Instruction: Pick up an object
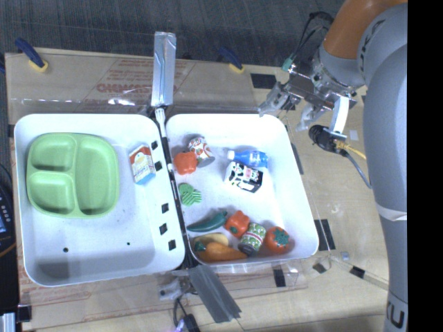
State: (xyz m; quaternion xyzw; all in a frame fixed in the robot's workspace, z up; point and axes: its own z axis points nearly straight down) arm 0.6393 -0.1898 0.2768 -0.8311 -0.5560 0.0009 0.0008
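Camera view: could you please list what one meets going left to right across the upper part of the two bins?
Green divided plate → small juice carton → orange toy → cow-patterned carton → end effector.

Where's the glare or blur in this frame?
Camera view: glare streaks on the clear sheet behind the bins; the left bin shades grey toward its near corner; the arm is soft along its edge; the pincer is small and cluttered; the toys in the right bin read sharp.

Arm [387, 116] cut off at top and right edges; carrot [220, 252] partly hidden under other toys
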